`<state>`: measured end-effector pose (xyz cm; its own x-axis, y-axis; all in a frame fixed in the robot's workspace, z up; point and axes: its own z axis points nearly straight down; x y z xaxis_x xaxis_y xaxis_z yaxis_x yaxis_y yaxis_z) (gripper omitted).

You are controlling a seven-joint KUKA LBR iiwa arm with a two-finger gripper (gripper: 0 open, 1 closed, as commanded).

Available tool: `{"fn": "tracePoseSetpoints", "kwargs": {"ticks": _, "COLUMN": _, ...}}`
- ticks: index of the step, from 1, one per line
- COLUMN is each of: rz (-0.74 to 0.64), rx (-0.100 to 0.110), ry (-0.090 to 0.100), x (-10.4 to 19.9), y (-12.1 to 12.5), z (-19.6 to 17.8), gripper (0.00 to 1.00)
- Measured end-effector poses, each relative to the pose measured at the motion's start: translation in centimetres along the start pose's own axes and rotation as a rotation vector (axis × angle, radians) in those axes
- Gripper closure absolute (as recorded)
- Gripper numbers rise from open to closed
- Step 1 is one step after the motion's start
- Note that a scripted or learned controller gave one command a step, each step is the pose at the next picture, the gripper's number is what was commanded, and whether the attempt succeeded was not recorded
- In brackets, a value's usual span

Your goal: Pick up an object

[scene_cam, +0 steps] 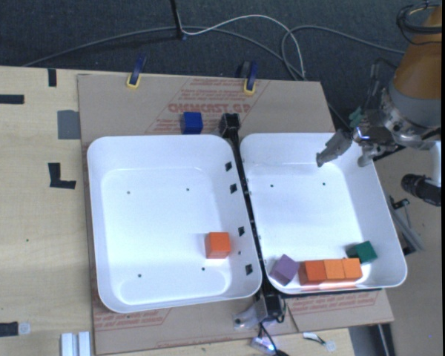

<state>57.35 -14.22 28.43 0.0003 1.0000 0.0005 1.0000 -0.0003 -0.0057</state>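
A: Entry. Gripper point(340, 150) hangs over the right bin point(297, 199) near its 1 o'clock corner, above bare floor. Nothing sits between the fingers. Whether they are spread or closed, I cannot tell; the view is too blurred there.

B: Candidate objects?

A: Right bin, along the 5 to 6 o'clock wall: purple block point(284, 269), orange bar point(330, 271) just beside it, green block point(365, 253) at the bar's far end. Left bin point(163, 221): one orange cube point(218, 245), standing free toward 5 o'clock.

B: Why does that row matter?

A: My judgement: pressed against the wall and each other, they leave little finger room. The lone cube looks the easier pick. Nothing is lifted yet.
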Motion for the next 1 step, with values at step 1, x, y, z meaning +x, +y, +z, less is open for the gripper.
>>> {"fn": "tracePoseSetpoints", "kwargs": {"ticks": 1, "rz": -0.001, "rx": -0.005, "ry": -0.001, "x": 0.01, "y": 0.08, "z": -0.28, "gripper": 0.0}}
